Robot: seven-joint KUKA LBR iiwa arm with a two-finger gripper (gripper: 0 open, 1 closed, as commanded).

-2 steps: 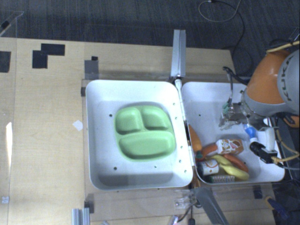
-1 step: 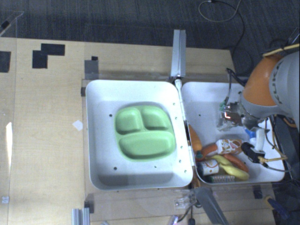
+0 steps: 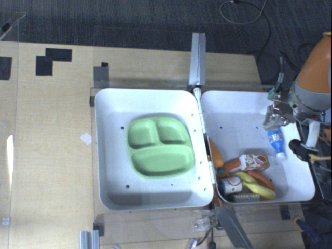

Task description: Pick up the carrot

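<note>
The carrot [image 3: 215, 154] is a short orange piece lying against the left wall of the right bin [image 3: 233, 108], partly tucked under that wall's rim. My gripper [image 3: 274, 116] hangs over the right side of that bin, well to the right of the carrot and farther back. A small blue-and-white bottle [image 3: 277, 142] lies directly in front of the gripper, its top end close to it.
A pile sits in the right bin's front corner: an orange-capped bottle with a white label [image 3: 250, 162], a yellow banana [image 3: 255, 187], a red-orange piece [image 3: 263, 179] and a dark can [image 3: 232, 186]. The left bin holds a green divided plate [image 3: 160, 145].
</note>
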